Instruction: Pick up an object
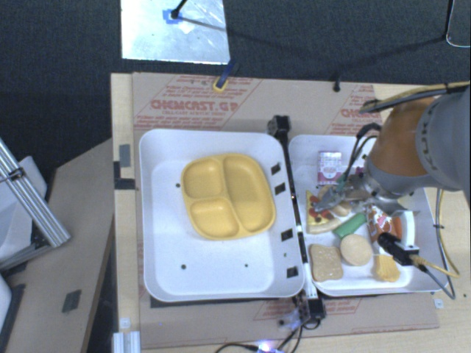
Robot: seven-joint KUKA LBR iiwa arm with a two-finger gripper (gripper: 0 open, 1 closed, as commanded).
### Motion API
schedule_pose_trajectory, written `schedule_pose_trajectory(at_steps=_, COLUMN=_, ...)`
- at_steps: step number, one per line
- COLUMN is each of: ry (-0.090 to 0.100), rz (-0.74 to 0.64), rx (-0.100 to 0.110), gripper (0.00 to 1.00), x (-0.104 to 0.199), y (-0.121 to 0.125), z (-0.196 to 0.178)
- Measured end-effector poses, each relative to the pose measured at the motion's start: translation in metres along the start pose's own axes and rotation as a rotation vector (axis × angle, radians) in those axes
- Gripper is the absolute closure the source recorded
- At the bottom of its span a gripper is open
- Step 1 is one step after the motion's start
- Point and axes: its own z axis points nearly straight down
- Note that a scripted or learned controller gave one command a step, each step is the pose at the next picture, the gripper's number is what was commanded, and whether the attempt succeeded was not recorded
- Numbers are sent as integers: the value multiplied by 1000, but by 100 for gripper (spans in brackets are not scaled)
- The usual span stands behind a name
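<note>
The right bin (303, 150) holds several toy food pieces. Among them are a pizza slice (321, 220), a green piece (349, 224), a round bun (356, 250), a bread slice (325, 262), a yellow cheese wedge (386, 268) and a pink-and-white packet (329, 166). My gripper (335, 194) reaches in from the right and hangs low over the pizza slice's upper edge, just below the packet. I see nothing held in it. The wrist hides part of the bin's right side.
The left bin (158, 219) carries a yellow divided plate (224, 197). A black divider with clips (288, 197) runs between the bins. The grey arm with its orange band (408, 149) covers the upper right of the right bin. An orange-red piece (388, 226) lies near the bin's right wall.
</note>
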Motion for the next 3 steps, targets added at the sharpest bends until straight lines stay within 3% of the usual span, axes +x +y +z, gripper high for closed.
schedule_pose_trajectory(at_steps=1, ry=-2, rz=-1, rx=-6, gripper=0, x=0, y=2, z=-2)
schedule_pose_trajectory(at_steps=2, ry=1, rz=-1, rx=-10, gripper=100, x=1, y=4, z=-14)
schedule_pose_trajectory(at_steps=3, ry=-2, rz=-2, rx=-5, gripper=100, x=-10, y=8, z=-68)
